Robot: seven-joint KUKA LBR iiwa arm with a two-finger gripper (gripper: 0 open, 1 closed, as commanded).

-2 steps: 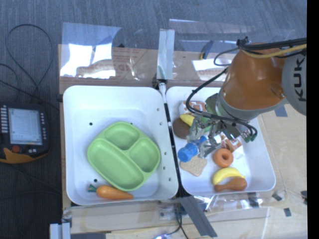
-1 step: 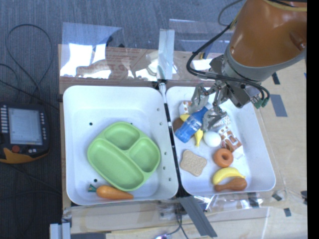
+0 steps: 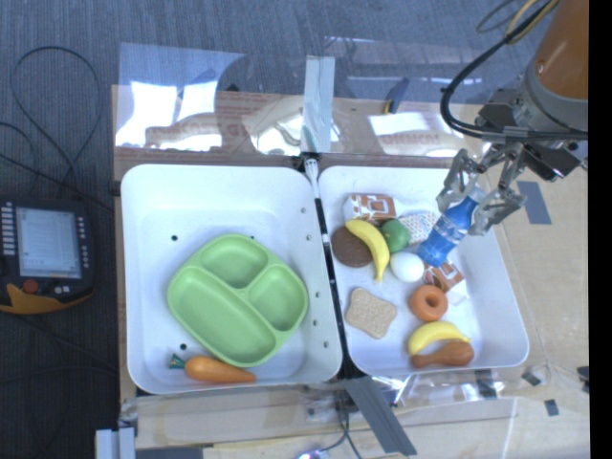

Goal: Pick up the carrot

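- Carrot: lies flat on the floor of the left bin, at its near edge, orange body pointing right, green stub at the left end. It sits just beside, possibly touching, the near rim of the green divided plate. Nothing grips it.
- Gripper: hangs over the far-right part of the right bin, well apart from the carrot, with the divider between the two bins lying between them.
- Fingers: they appear spread to either side of a blue and clear bottle that leans up toward them. Whether they clamp the bottle, merely straddle it, or stand open above it, I cannot tell at this angle.
- Right bin contents: two bananas, a doughnut, a slice of bread, a brown cookie, a white egg, a green item, small packets. None of it is the target.
- Progress, as judged: the pick has not begun in any useful sense. The arm is over the wrong bin and the carrot is not lifted.
- Left to do: clear the bottle, cross to the left bin, come down over the carrot, close across its width, raise it.
- Risk noted: the plate rim and the bin wall crowd the carrot, leaving little room for the fingers.
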